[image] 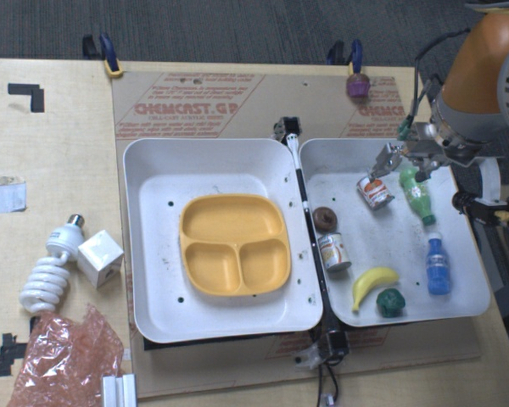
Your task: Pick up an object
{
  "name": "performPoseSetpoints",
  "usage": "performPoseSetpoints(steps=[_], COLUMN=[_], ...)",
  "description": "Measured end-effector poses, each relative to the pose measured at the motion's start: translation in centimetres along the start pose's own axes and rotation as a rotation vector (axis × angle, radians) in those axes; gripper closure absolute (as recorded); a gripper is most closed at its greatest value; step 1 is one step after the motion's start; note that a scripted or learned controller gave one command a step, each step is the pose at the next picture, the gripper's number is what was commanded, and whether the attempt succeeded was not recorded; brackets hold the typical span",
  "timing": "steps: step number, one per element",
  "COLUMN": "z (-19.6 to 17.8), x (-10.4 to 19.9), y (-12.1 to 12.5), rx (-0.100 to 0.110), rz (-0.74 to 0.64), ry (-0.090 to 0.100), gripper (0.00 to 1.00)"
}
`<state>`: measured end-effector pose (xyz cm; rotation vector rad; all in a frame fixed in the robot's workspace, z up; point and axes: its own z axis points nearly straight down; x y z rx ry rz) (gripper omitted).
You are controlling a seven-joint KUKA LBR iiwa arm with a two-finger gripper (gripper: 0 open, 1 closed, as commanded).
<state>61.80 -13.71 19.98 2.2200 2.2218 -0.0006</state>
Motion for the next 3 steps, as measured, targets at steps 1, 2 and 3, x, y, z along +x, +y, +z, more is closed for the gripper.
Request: performPoseSetpoints(steps=[1, 2, 3], z=[10.7, 9.7, 0.7], x=[1.5, 1.4, 8.7], y=[1.1, 1.1, -2.2], rx=[0.000, -0.001, -0.001], rz=[-0.001, 0.002, 0.000], ry=[0.000, -0.001, 0.000], gripper=[0.00, 1.00, 1.00])
